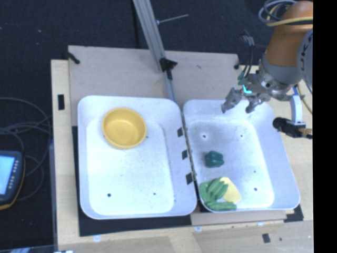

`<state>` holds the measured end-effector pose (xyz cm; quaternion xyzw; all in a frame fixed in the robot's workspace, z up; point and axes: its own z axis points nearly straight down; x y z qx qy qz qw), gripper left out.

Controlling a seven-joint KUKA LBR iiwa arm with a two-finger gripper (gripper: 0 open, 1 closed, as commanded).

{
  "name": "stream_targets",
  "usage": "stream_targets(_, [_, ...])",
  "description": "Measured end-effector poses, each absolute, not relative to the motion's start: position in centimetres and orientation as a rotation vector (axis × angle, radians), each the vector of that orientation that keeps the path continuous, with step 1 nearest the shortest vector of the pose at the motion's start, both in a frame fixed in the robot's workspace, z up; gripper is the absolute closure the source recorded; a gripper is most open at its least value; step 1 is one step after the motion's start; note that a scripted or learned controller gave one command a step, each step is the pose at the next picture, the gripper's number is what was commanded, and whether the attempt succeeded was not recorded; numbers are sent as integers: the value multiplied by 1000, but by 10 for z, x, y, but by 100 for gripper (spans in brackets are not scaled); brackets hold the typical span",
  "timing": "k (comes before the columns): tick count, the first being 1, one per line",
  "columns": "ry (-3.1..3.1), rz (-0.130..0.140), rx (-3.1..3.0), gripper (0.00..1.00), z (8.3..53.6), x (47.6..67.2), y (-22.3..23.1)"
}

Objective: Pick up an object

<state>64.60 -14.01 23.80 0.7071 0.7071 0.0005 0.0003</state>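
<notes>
here pincer (241, 105) spread wide, empty, over right bin's far edge; green object (214, 159) well below.

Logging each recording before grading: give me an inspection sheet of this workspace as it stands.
Surface: bench bears left bin and right bin, side by side.
Job's things: yellow bowl in left bin; dark green object mid right bin; green and yellow pieces at its near edge.
Clutter: nothing seen.
Grippers: gripper above right bin's far edge, fingers spread, holding nothing.
Cables: cable loops on the arm; floor cables at left.
Surroundings: metal pole; handheld screen.
</notes>
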Motion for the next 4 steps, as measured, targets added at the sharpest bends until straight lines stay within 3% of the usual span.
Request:
stream_targets(1, [2221, 1, 2221, 0, 238, 646, -140])
stream_targets(4, [2222, -4, 2223, 0, 99, 638, -143])
